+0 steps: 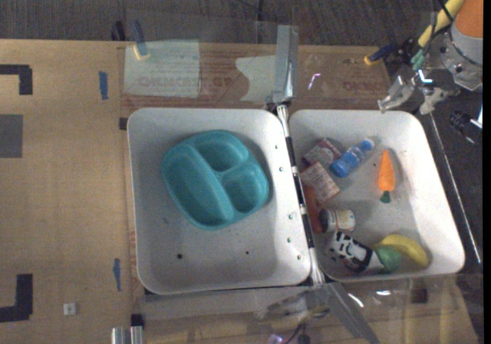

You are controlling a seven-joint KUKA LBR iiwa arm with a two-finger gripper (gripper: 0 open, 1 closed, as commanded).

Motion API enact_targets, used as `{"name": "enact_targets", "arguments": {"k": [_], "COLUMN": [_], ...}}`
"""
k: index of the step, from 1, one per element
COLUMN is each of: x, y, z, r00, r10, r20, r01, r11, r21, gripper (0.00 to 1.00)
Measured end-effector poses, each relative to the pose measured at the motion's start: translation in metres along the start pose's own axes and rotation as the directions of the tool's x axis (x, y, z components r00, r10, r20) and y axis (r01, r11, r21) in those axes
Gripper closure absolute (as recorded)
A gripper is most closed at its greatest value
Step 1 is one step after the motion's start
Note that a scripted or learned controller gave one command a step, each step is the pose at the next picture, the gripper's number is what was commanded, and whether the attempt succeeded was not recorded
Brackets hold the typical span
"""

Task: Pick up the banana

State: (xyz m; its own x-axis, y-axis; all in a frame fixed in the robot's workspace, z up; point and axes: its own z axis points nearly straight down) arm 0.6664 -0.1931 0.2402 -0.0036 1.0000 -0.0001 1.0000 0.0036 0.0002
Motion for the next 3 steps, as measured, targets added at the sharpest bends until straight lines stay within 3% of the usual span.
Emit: {"name": "enact_targets", "arguments": {"k": [1,2,3], "x": [-0.031,-0.025,-0.023], "y": [-0.075,-0.119,-0.159], "z": [0.043,0.139,0.151], "r00": [0.999,0.995,0.986], "r10": [-0.04,-0.1,-0.164], "r20": [0.001,-0.008,-0.004], "r01": [0.04,0.1,0.164], "r11": [0.999,0.995,0.986], "r21": [-0.001,-0.002,-0.014], "gripper": [0.0,0.0,0.0]}}
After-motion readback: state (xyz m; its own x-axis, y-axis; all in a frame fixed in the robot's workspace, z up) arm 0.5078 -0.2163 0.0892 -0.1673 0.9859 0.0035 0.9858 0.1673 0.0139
